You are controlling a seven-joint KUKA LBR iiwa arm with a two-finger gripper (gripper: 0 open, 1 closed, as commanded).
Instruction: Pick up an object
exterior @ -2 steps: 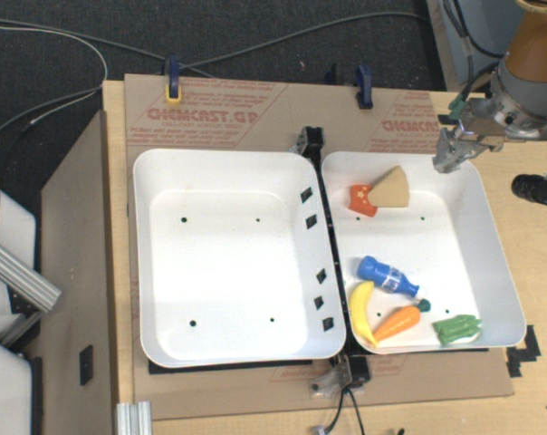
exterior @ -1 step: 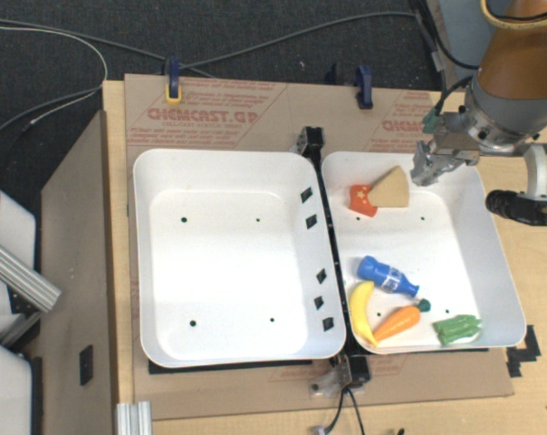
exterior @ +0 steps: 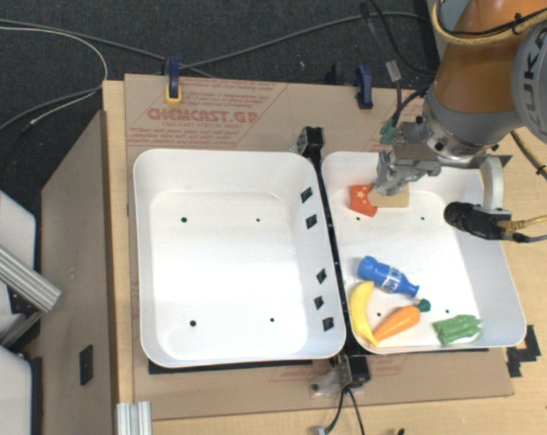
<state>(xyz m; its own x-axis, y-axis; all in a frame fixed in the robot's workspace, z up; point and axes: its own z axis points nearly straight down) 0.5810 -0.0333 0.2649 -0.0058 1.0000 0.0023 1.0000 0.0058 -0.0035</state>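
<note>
In the right bin [exterior: 473, 261], my gripper [exterior: 393, 181] hangs low over the far left part, directly above a tan block [exterior: 394, 198] whose top it hides. Beside that block, to its left, lies a small red-orange block [exterior: 361, 200]. Nearer the front of the same bin are a blue bottle [exterior: 388, 277], a yellow banana [exterior: 359, 310], an orange carrot [exterior: 396, 323] and a green vegetable [exterior: 456, 329]. I cannot see whether the tan block is held.
The left bin [exterior: 165, 198] sits beside the right one, with a black clip-studded divider [exterior: 321, 243] between them. A black cylindrical part [exterior: 473, 217] sticks out at the right bin's right side. Cables and clamps line the bench's far edge.
</note>
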